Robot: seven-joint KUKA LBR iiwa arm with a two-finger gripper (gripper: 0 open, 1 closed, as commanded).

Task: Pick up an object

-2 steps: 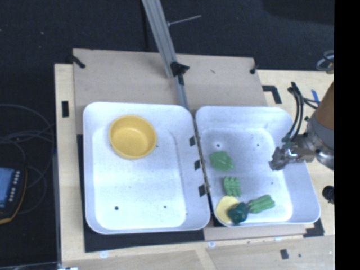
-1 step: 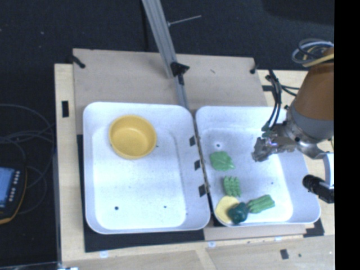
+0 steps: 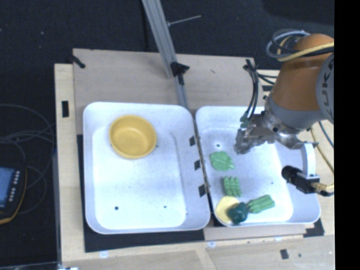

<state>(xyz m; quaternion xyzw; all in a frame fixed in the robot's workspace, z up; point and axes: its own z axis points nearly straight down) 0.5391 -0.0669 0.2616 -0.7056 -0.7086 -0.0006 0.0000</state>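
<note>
Grey gripper (image 3: 245,142): low over the right bin (image 3: 304,210); grip impossible to tell from this angle.
Pale green piece (image 3: 221,161): just near-left of the gripper.
Ridged green block (image 3: 231,185): nearer still.
Near edge: yellow disc (image 3: 224,206), teal lump (image 3: 238,212), green toy (image 3: 260,203).
Left bin (image 3: 140,207): yellow bowl (image 3: 133,136), far-left.

1. Arm (image 3: 301,94): grey casing, broad orange band above wrist.
2. Cables (image 3: 284,43): black and pale loops at the band's top.
3. Gripper (image 3: 243,144): dark grey metal.
</note>
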